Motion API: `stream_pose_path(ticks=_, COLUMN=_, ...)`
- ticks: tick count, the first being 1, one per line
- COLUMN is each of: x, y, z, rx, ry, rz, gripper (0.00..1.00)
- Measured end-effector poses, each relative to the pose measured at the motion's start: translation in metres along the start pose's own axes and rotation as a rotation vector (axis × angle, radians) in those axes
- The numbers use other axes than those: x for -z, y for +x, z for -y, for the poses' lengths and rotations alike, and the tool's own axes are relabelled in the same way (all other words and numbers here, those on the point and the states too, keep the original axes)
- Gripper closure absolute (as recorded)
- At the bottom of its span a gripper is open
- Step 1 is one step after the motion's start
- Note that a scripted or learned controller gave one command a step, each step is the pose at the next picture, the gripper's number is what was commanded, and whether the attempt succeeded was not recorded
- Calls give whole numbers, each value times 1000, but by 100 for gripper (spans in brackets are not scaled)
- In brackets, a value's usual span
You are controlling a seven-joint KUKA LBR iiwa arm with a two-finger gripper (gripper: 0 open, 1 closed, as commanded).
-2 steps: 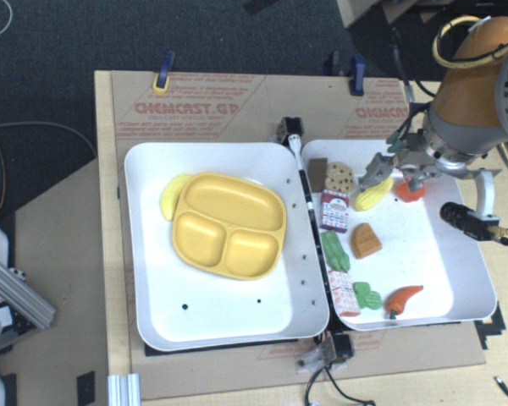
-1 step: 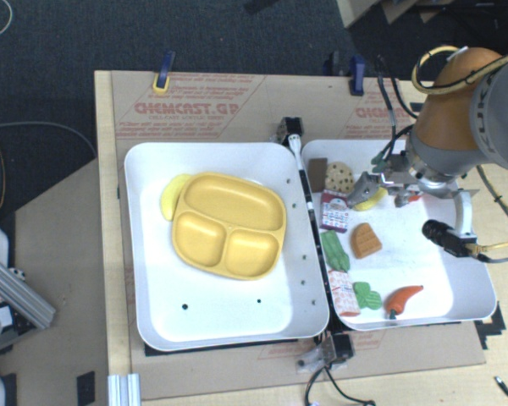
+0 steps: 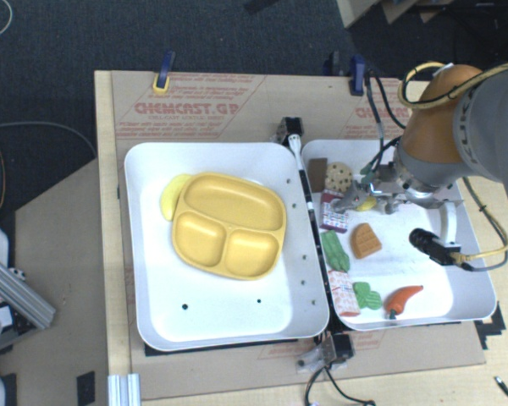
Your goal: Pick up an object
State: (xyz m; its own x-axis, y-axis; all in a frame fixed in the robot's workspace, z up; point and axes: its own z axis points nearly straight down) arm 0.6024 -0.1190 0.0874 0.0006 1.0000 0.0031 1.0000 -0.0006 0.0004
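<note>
No object is yet seen lifted, so the task is judged to be at its reaching stage. The pincer (image 3: 366,194) is lowered into the right bin (image 3: 470,299), at the bin's upper middle, and whether it is apart, together or clamped on anything cannot be told, since its tip is lost among small items there. Grasp and lift are taken as still to be done.

The pickable things are all found in the right bin. A round speckled cookie-like piece (image 3: 339,175) lies at 11 o'clock in the bin, just beside the pincer. A brown bread-shaped block (image 3: 366,241) with a matte, slightly ridged surface sits near the centre. At 9 o'clock a knobbly green vegetable-like toy (image 3: 335,251) is laid along the wall, with a printed red-and-white packet (image 3: 333,218) above it. A red chili pepper (image 3: 404,298), smooth, tapered and glossy, rests at 6 o'clock, and a small lumpy green piece (image 3: 367,297) is seen beside it.

The left bin (image 3: 152,303), of smooth white plastic with rounded corners, is occupied by a yellow divided tray (image 3: 229,224), moulded into three shallow compartments. Both bins are borne by a table (image 3: 118,125) covered with printed brown cardboard.
</note>
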Motion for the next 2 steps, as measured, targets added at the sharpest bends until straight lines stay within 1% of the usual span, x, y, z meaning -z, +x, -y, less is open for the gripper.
stream_pose_path(ticks=1, x=13, y=0, z=-2, rx=1, ry=-8, rz=2, gripper=100)
stream_pose_path(ticks=2, x=54, y=4, z=-1, rx=1, ry=-1, rz=4, gripper=100)
